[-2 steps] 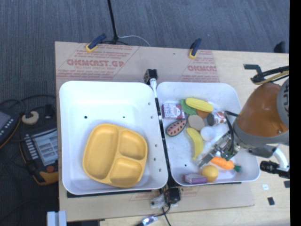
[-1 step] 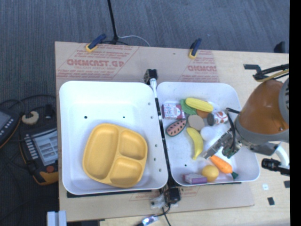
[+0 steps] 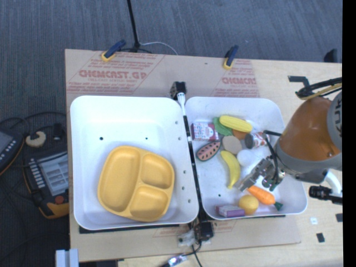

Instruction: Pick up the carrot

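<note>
The carrot (image 3: pixel 261 194), orange with a green tip, lies in the right bin (image 3: pixel 207 200) near its front right corner. My gripper (image 3: pixel 257 178) hangs just above and to the left of the carrot, close over it. The orange wrist band and grey arm reach in from the right and cover the bin's right side.
Around the carrot lie a banana (image 3: pixel 232 167), a lemon (image 3: pixel 249 204), a pink block (image 3: pixel 230 210), a corn cob (image 3: pixel 235 123), a watermelon slice (image 3: pixel 208 151) and a small carton (image 3: pixel 202 130). The left bin (image 3: pixel 89 121) holds a yellow divided plate (image 3: pixel 136 181).
</note>
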Tool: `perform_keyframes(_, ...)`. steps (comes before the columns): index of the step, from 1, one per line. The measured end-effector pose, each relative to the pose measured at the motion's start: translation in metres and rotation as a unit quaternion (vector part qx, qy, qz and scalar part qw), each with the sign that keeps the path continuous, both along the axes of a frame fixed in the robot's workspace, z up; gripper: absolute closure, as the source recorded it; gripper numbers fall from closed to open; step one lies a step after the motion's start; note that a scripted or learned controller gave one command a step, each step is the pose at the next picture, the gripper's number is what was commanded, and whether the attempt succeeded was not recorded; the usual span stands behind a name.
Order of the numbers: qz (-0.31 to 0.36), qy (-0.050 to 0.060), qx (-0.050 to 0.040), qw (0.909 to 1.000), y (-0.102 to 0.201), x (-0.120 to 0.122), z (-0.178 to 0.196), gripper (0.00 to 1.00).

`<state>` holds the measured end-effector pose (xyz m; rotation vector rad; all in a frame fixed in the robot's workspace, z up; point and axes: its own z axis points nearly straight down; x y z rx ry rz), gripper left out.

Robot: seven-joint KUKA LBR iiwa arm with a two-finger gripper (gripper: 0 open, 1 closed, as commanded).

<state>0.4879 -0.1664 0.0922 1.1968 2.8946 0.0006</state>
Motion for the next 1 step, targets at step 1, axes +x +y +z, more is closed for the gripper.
perform_keyframes(1,-0.044,0.002,0.0018,0.9990,0.0409,-0.0023,0.0540,1.00)
